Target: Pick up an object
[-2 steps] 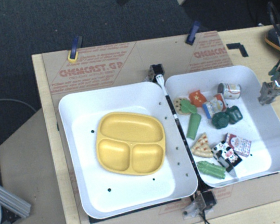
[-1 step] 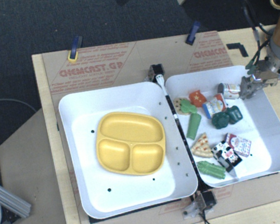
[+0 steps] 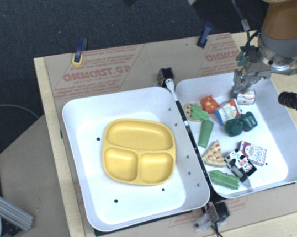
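Two white bins: yellow divided plastic tray (image 3: 138, 151) left, small toy foods right.
End effector (image 3: 244, 90), finger state unclear, directly above a small white-and-red toy (image 3: 246, 98).

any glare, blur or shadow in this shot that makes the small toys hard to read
Camera view: light is even and soft, with no hard glare on the white bins. The yellow tray is crisp. The small toys are soft and low in detail, and the gripper casts faint shadow near the bin's far edge.

bench (image 3: 128, 62): brown board | on it: left bin (image 3: 95, 207), right bin (image 3: 291, 137), side by side
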You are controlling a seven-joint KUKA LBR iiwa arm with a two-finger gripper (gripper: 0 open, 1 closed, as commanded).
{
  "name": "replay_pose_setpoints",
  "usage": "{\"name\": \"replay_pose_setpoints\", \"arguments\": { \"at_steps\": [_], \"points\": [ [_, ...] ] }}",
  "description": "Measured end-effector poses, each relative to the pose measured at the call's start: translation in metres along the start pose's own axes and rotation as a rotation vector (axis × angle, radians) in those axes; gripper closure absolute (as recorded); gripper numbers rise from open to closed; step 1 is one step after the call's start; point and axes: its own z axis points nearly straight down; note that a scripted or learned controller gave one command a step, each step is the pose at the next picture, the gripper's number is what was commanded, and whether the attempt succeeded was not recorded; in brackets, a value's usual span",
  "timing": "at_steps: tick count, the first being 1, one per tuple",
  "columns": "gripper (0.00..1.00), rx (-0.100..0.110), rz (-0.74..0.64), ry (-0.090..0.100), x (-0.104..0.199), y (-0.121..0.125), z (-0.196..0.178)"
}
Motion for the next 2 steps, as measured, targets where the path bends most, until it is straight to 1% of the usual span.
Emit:
{"name": "replay_pose_setpoints", "arguments": {
  "at_steps": [1, 2],
  "points": [
    [1.0, -0.001, -0.002, 0.001, 0.046, 0.029, -0.016],
    [1.0, 0.001, 0.002, 0.0, 0.059, 0.038, -0.011]
  ]
}}
